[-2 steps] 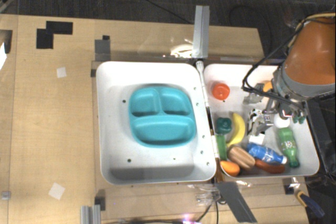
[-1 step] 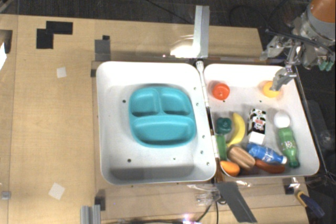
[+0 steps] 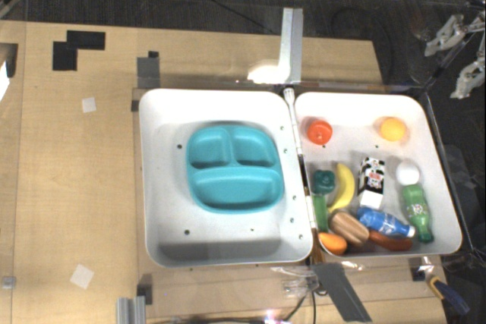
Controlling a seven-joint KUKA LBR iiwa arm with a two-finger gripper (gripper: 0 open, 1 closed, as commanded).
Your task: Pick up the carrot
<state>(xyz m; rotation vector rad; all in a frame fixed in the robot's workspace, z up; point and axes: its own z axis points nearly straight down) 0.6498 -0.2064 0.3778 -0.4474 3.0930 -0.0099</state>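
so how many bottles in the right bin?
2. A green bottle stands along the right bin's right side, and a blue bottle lies near its front edge, just left of the green one. The pile there could hide more.

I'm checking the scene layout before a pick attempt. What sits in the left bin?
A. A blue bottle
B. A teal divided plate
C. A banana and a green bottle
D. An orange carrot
B: the teal divided plate lies alone in the middle of the left bin, while the banana, bottles and other food items are crowded into the right bin.
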